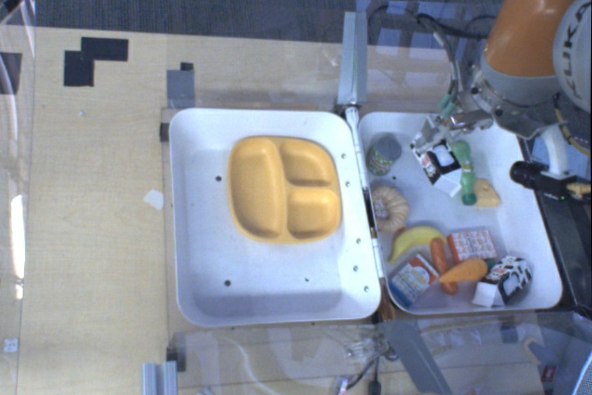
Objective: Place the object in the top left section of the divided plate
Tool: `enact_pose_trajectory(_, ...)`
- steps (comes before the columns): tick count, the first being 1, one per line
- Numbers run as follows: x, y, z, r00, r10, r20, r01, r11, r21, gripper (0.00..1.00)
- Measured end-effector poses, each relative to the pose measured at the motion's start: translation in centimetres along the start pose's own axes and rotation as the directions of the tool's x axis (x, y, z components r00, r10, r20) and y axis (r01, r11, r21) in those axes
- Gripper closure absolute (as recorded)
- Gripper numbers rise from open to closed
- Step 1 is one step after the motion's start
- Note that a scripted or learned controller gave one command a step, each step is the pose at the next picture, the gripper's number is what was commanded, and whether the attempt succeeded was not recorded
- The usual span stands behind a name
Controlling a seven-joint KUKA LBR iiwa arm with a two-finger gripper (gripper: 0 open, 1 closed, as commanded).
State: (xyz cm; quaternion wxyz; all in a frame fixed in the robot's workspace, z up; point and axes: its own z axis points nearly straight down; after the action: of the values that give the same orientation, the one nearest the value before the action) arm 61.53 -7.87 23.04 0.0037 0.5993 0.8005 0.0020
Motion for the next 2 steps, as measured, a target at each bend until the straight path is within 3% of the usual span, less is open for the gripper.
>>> enact_pose_trajectory(1, 4.3, 6.7, 0.7, 0.999, 0.044, -0.002, -0.044, 0.999, 0.001, 1.00)
enact_pose_trajectory(2, 12.8, 9.5, -3.2, 0.999, 0.033, -0.003, -0.033, 0.999, 0.000, 1.00)
